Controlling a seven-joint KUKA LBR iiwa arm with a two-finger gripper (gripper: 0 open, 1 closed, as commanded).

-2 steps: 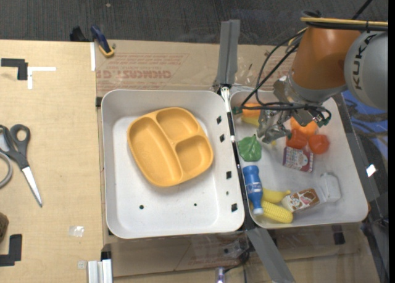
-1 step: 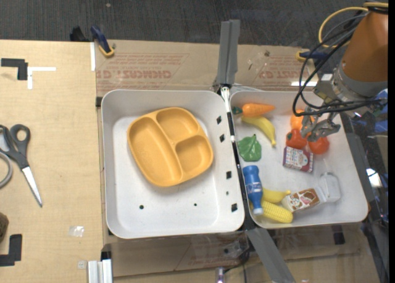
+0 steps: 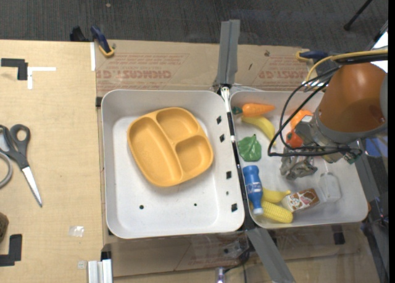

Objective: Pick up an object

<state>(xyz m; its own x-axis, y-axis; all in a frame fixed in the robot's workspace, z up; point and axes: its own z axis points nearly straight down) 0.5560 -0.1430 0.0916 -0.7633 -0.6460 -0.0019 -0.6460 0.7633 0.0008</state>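
The right bin (image 3: 361,214) holds several toy objects. An orange carrot (image 3: 257,108) and a yellow banana (image 3: 261,126) lie at its far left. A green pepper (image 3: 250,148) sits below them, then a blue bottle (image 3: 252,186) along the left wall. A yellow corn cob (image 3: 277,213) and a brown-and-white packet (image 3: 302,200) lie near the front. My gripper (image 3: 299,166) hangs low over the middle of this bin, just above the packet and right of the bottle. An orange object (image 3: 300,121) is partly hidden behind the arm.
The left bin (image 3: 117,214) carries a yellow divided plate (image 3: 170,145). A clear cup (image 3: 329,187) lies right of the packet. Black cables (image 3: 290,115) loop from the orange wrist band (image 3: 355,97). Scissors (image 3: 24,161) rest on the wooden bench at the left.
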